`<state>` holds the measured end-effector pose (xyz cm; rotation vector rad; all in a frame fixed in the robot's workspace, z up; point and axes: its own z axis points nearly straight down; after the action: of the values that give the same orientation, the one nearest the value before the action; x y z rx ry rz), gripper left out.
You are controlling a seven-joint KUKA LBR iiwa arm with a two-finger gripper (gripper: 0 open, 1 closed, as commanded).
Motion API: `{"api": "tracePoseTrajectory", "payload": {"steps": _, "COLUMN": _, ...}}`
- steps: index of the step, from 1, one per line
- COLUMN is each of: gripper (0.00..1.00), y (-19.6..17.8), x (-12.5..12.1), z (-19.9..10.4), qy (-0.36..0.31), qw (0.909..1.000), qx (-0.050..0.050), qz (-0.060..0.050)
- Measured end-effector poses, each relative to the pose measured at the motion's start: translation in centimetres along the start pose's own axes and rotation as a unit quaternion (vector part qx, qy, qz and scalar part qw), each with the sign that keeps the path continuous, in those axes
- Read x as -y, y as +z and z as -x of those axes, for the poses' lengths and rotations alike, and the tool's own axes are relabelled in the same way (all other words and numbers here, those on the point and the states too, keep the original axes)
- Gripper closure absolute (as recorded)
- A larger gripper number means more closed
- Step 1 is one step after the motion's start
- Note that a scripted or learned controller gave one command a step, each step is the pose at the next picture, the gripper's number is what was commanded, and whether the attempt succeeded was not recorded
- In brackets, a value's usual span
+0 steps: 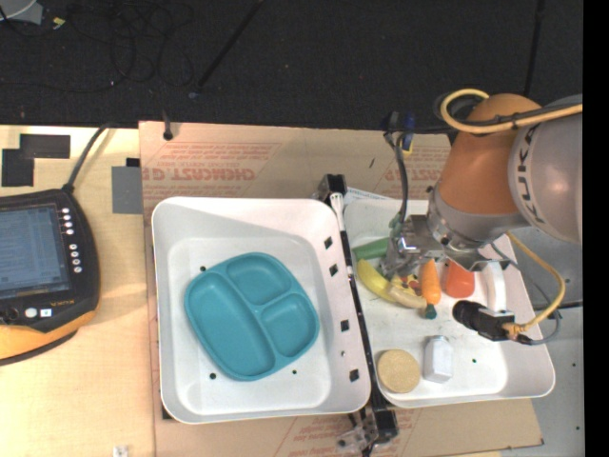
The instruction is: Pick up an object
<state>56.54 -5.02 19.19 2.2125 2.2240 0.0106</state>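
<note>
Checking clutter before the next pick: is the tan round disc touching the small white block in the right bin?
Apart. The camera view shows a thin strip of bin floor between the tan disc and the white block.

Fixed high above the bench, angled down at a slant. Far enough back to take in both shallow white plastic bins (243, 219) side by side on the brown cardboard sheet (247, 160), with the grey-and-orange robot arm (504, 169) entering from the right.
</note>
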Motion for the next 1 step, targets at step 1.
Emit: {"api": "tracePoseTrajectory", "payload": {"steps": 1, "gripper": 0.00, "y": 0.52, "x": 0.36, "z": 0.25, "qy": 0.003, "qw": 1.0000, "qx": 0.000, "qz": -0.006}}
